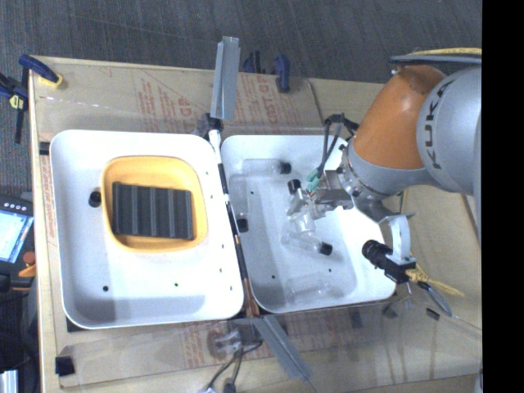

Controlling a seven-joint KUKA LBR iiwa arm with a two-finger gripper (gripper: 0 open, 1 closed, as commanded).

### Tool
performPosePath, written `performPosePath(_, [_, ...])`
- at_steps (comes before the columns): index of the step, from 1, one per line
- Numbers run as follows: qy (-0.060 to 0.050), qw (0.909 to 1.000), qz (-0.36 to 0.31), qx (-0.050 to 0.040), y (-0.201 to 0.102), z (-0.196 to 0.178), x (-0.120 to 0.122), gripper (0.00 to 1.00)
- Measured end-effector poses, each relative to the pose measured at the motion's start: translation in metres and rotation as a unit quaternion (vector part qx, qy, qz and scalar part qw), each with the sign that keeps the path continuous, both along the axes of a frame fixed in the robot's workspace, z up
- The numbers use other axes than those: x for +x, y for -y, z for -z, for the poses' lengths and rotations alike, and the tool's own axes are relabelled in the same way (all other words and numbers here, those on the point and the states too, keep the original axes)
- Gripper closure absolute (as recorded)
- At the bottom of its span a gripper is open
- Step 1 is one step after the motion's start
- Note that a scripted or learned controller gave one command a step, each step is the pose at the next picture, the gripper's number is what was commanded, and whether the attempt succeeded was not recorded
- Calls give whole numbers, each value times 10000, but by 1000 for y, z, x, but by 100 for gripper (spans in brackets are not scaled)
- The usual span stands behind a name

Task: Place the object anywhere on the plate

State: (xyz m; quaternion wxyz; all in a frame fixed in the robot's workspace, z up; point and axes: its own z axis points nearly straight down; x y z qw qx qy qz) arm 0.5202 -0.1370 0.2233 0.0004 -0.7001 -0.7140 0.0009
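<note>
A yellow plate (155, 170) lies in the left bin (74, 285), and a dark grey ribbed block (153, 211) rests on its middle. My gripper (311, 199) is down in the right bin (262, 293), under the orange-banded wrist. It hangs right over a clear plastic object with a black cap (304, 236). Glare and the see-through plastic hide whether anything is in its grasp. A second clear piece with a black cap (266, 169) lies at the bin's back left. A third clear piece (315, 285) lies near the front wall.
A small black item (96, 197) sits in the left bin beside the plate. A black cylinder on the arm (378, 255) hangs over the right bin's right rim. Clamps and metal brackets ring the bench edges.
</note>
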Motion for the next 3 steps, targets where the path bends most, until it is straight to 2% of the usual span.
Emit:
performPosePath(1, [-6, 9989, -475, 5, -83, -9, 46, 100])
performPosePath(2, [-8, 9925, -1225, 4, -124, 33, 102, 100])
performPosePath(3, [-5, 9925, -1224, 4, -124, 33, 102, 0])
